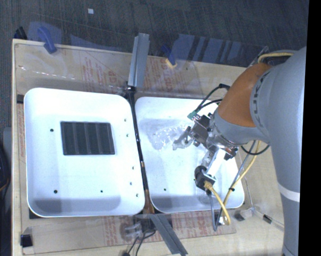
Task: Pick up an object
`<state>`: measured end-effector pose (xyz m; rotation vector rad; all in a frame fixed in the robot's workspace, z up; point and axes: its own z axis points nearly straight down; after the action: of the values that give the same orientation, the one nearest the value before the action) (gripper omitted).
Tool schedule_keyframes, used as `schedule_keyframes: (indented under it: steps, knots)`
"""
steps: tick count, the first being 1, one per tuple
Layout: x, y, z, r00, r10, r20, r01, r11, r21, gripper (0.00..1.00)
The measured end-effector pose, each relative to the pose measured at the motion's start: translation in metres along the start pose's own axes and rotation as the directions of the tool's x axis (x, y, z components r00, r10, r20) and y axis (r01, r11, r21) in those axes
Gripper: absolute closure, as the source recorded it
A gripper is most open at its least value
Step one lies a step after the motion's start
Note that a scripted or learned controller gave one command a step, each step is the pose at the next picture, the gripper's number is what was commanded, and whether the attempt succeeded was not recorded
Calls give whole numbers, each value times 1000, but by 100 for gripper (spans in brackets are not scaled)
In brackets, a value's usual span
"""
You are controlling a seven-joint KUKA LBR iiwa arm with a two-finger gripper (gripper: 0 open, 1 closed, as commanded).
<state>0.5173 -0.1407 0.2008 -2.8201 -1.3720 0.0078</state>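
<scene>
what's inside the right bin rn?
A crumpled clear plastic object lies on the right bin floor near its upper left. The gripper sits beside it. The arm covers the bin's right part, so anything there is hidden.

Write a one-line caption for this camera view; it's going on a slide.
Grey KUKA arm reaching into the right white bin, its gripper beside a crumpled clear plastic object.

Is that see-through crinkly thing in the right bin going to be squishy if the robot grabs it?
Probably. The clear crinkly thing looks like thin crumpled plastic, so it would likely squash between the fingers. It seems very light, and may slide on the smooth right bin when nudged. Its shiny surface might slip from the gripper.
</scene>
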Motion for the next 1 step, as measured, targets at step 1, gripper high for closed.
schedule_keyframes:
  steps: [1]
  knots:
    - [-19,64,-79,994,106,-2,-106,994,-4,0]
